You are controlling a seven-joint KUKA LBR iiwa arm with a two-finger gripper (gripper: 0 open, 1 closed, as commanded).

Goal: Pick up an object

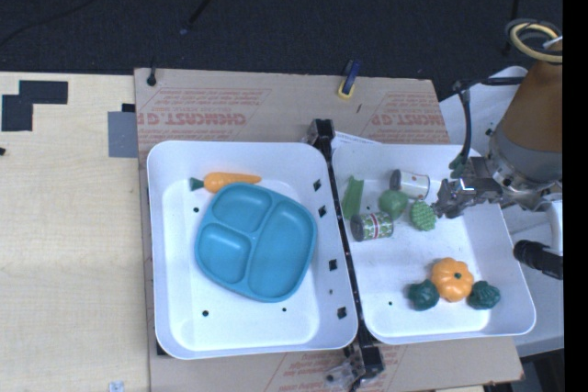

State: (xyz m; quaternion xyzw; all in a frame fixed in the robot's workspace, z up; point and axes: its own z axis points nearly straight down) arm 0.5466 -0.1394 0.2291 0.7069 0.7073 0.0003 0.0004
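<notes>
We see 2 white bins side by side on a cardboard sheet point(276, 110). The left bin point(175, 308) holds a blue divided plate point(255, 240) that fills most of its floor, with an orange carrot point(230, 182) just beyond the plate's far edge; open floor is left mainly along the near wall and the left side.

The right bin point(501, 326) holds the smaller things. Near the divider lies a green pod-like piece point(353, 196), and just beside it a small can point(372, 226) on its side. A round green item point(392, 203) sits between these and a silver cylinder point(410, 183), and a bumpy green piece point(423, 216) lies just right of the round one. Toward the near right corner we find an orange pumpkin point(452, 278) with 2 dark green bits flanking it, one to its left point(423, 295) and one to its right point(483, 294).

The gripper point(450, 200) comes in over the right bin's right wall and hangs just beside the bumpy green piece; we cannot tell how its tips stand, and nothing shows between them. The middle of the right bin's floor, between the far cluster and the pumpkin group, lies open.
</notes>
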